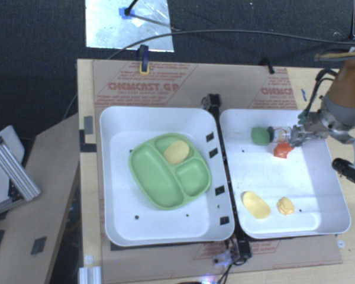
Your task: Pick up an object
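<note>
In the right bin (pixel 319 182) lie a green round object (pixel 260 135), a small red object (pixel 282 151), a yellow oblong piece (pixel 256 205) and a smaller yellow lump (pixel 285 206). My gripper (pixel 286 137) reaches in from the right and sits low at the bin's far side, just right of the green object and directly above the red one. The red object pokes out under the gripper's tip; I cannot tell whether it is held. The grey arm with its orange band (pixel 349 87) rises at the right edge.
The left bin (pixel 115 158) holds a green divided plate (pixel 160 182) with a yellow object (pixel 177 152) in its upper compartment. A black divider (pixel 220 158) runs between the bins. A cable crosses the dark floor behind the bench.
</note>
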`<move>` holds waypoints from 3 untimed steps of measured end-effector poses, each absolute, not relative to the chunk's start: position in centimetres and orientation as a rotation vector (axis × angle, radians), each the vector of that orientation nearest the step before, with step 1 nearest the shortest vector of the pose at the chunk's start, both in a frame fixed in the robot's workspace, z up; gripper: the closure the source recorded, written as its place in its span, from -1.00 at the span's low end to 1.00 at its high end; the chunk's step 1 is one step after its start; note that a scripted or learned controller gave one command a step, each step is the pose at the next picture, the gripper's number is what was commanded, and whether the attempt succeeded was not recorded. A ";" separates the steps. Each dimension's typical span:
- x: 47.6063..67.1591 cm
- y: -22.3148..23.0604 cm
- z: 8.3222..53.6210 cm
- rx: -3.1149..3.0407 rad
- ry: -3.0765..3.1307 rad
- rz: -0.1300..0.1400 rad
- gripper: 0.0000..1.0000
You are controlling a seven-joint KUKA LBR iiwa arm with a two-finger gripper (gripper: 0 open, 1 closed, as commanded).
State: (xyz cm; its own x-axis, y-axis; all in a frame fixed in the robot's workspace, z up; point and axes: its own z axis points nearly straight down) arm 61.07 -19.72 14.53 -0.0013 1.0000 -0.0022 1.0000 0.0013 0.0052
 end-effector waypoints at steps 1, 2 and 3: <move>61.1 -20.0 21.0 2.212 2.220 0.005 1.00; 61.3 -20.0 25.6 2.211 2.222 0.005 1.00; 60.7 -13.8 25.8 2.210 2.232 0.003 1.00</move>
State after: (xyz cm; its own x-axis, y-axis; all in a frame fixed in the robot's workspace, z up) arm 60.74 -13.84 25.77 -0.0097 1.0000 0.0009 1.0000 0.0097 0.0020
